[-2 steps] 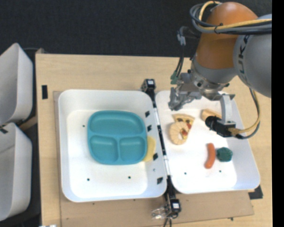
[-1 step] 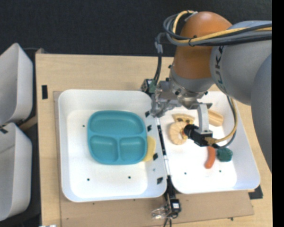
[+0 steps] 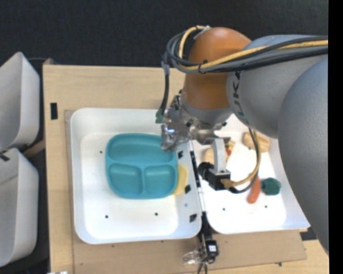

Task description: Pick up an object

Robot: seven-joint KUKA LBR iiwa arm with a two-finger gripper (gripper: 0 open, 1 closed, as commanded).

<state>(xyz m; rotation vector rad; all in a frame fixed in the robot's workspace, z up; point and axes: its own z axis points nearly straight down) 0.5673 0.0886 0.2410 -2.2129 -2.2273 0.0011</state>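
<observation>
A teal divided plate (image 3: pixel 140 167) lies flat in the left bin (image 3: pixel 88 210). A small yellow piece (image 3: pixel 183 179) peeks out from under the plate's right edge. My gripper (image 3: pixel 174 135) hangs below the orange wrist, over the plate's upper right corner by the wall between the bins. The wrist body hides most of it. In the right bin (image 3: pixel 257 218) lie an orange carrot (image 3: pixel 253 194) with a green top (image 3: pixel 270 185) and a tan wooden piece (image 3: pixel 258 141), partly covered by the arm.
The grey arm covers the right bin's upper part. A black and white part with a yellow cable (image 3: pixel 214 173) hangs near the divider. White containers (image 3: pixel 8 107) stand off the bench's left side. A small metal clip (image 3: pixel 198 257) sits at the front edge.
</observation>
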